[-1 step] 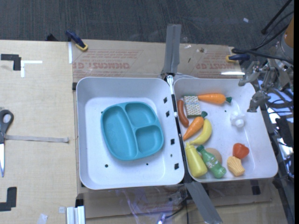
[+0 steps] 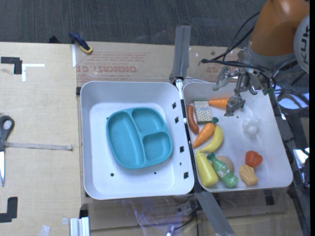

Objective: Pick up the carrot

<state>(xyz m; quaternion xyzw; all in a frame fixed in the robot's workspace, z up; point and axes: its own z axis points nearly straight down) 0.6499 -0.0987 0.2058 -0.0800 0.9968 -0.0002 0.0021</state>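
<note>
Two fingers of the hand (image 2: 235, 103) hang open, holding nothing, beside a carrot (image 2: 218, 102).

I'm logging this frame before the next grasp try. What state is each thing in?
Orange carrot with green top: lying flat in the right white bin, against the yellow banana, not held.
Second orange carrot: lying near that bin's back wall, left of the gripper.
Gripper: lowered over the right bin.
Blue divided plastic plate: flat in the left white bin.
Green bottle: lying on its side.
</note>
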